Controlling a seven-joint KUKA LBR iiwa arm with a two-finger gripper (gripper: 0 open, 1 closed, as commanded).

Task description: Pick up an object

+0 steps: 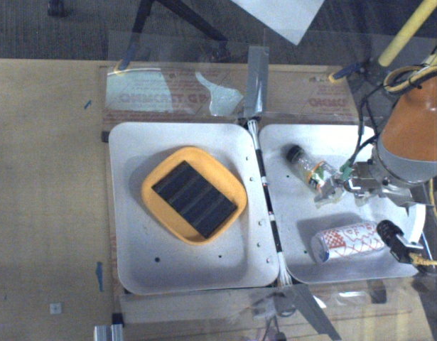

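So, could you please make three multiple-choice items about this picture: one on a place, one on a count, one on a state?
1. Where is the yellow tray?
A. in the left bin
B. in the right bin
C. on the floor

2. How many things lie in the right bin?
A. none
B. two
C. five

3. How is the can placed?
A. upright
B. on its side
C. on top of the tray

Answers:
1. A: the tray rests in the left bin, left of the divider.
2. B: a small bottle and the can lie there.
3. B: the can's long side rests on the bin floor, apart from the gripper, which is at the bottle.
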